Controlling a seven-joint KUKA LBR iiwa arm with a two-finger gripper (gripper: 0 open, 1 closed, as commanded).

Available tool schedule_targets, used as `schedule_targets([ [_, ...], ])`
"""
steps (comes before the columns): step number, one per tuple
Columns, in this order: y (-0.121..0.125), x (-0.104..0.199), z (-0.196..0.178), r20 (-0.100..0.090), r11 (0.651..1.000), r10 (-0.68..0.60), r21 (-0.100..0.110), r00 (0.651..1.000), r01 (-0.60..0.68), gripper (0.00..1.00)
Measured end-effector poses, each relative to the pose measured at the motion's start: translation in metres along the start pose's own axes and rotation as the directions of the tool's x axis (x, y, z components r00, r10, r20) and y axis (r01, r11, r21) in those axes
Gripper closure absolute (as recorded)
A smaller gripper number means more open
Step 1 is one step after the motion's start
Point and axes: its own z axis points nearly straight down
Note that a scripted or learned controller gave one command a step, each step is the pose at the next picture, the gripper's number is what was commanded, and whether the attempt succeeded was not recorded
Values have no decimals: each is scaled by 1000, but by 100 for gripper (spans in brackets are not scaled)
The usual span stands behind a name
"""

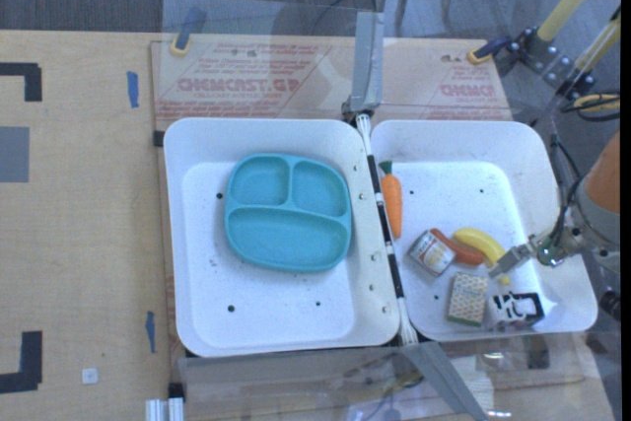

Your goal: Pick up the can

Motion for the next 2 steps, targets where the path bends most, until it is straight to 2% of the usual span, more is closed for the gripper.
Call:
schedule_targets([
  [1,40,-39,47,-2,996,86,1,996,-86,0],
  [2,187,-42,52,5,995,98,-3,995,-98,0],
])
